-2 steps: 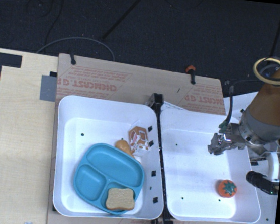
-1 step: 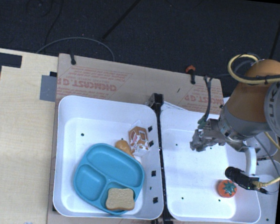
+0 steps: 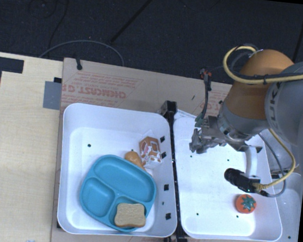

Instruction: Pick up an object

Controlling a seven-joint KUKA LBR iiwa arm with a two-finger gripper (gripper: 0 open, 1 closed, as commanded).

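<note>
A grey arm (image 3: 285,101) with an orange band reaches in and sets its gripper (image 3: 199,145) low over the right bin (image 3: 206,212), up and to the right of the blue tray (image 3: 98,193) and just past the rims where the two bins meet. Whether the gripper is released or clenched cannot be told from this angle, and nothing can be seen held in it. The tray, split into three compartments, lies tilted in the left bin (image 3: 74,146). A slice of bread (image 3: 130,215) rests in the tray's lower right compartment. Touching the tray's upper right edge is a small brown roll (image 3: 134,158), and just above that sits a clear packet (image 3: 150,149) with a brown snack inside. A tomato (image 3: 245,203) with a green top lies well to the right of the tray, on the floor of the right bin and apart from the gripper. Both bins stand on a sheet of printed cardboard (image 3: 117,86) that extends above the tray.
</note>
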